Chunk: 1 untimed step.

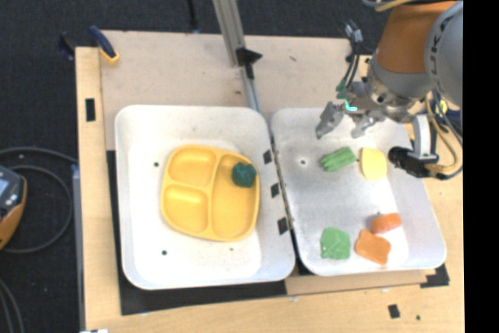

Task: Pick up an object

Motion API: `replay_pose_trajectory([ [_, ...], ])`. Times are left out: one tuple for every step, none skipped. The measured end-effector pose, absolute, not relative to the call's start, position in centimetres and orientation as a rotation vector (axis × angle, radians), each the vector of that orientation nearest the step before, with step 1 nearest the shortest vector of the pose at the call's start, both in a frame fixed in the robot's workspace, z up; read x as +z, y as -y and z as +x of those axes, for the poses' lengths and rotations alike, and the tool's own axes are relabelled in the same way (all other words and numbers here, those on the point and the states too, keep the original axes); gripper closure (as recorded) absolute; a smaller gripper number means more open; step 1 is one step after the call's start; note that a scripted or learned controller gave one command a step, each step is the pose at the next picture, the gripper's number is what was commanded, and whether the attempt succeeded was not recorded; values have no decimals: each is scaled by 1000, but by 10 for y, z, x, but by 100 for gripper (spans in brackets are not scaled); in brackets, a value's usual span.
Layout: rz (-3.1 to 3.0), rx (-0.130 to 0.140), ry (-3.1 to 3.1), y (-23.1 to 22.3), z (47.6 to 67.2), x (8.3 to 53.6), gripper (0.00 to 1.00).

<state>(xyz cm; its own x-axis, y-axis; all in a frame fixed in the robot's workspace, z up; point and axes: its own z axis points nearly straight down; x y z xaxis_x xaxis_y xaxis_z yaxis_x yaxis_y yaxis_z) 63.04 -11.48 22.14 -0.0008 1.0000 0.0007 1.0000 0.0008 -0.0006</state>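
Looking down on my bench, I see 2 shallow white plastic bins with rounded corners, lying side by side on a pale wooden board. The left bin holds a glossy yellow plastic divided tray with 3 compartments, and a small dark green knobbly lump sits in the tray's far right compartment.

The right bin holds 5 small pieces. A green ridged oblong piece lies toward the far side, with a smooth pale yellow rounded block just beside it on the right. Near the front lie a flat bright green soft-looking piece, an orange wedge-shaped piece and an orange-red rounded piece; the 2 orange pieces are close together, possibly touching.

The grey arm with its orange band reaches in from the right and bends down over the far edge of the right bin. I see its two-finger gripper with the fingers spread wide, nothing between them, hanging just beyond the green ridged piece and the yellow block. A slim ribbed aluminium post rises from the board behind the gap between the bins.
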Motion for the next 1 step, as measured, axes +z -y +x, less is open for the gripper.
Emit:
replay_pose_trajectory([
  [-2221, -2, 2223, 115, 631, 222, 0],
])
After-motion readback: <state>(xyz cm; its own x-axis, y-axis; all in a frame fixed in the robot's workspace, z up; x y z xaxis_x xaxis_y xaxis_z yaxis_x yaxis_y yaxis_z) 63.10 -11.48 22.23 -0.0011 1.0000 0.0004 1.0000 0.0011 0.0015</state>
